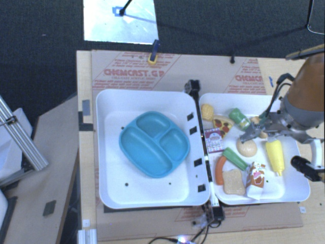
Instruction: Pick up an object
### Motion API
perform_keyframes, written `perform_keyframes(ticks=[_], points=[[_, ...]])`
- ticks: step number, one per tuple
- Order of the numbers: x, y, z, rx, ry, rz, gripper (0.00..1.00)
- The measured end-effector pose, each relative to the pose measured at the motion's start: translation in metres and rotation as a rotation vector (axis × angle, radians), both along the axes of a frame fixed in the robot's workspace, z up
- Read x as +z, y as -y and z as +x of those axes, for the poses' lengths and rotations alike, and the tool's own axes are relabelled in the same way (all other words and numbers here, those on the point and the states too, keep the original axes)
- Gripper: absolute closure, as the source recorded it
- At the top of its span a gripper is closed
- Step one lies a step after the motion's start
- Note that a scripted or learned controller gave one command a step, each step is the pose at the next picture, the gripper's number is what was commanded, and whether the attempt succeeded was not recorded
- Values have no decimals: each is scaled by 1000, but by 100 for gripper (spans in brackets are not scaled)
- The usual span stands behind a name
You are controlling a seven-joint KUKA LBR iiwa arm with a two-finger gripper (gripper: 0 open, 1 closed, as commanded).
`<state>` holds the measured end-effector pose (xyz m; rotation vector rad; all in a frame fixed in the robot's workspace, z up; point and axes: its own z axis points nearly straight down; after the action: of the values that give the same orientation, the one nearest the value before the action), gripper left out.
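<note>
Arm reaching from the right over the right bin point(297, 189), tool point(252, 134) low above a beige bun point(247, 148), fingers' state impossible to tell, yellow bottle point(275, 156) beside, blue plate point(154, 144) in left bin point(109, 136)

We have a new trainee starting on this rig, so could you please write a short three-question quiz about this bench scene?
1. True or false: the blue divided plate lies in the left bin.
2. Multiple choice: what lies directly beside the yellow mustard bottle, on its left in the camera view? A) a red car B) a round tan bun C) a metal spoon
3. Fill in: the tool hovers over the ____ bin, near the bun and the green bottle.

Key: 1 true; 2 B; 3 right.
</note>
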<state>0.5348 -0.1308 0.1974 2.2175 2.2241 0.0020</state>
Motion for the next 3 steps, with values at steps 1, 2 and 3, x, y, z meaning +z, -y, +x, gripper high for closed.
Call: perform_keyframes(ticks=[1, 2, 3], points=[[-57, 8, 2, -2, -6, 1, 0], [-109, 8, 3, -3, -3, 1, 0], [-96, 8, 4, -2, 2, -1, 100]])
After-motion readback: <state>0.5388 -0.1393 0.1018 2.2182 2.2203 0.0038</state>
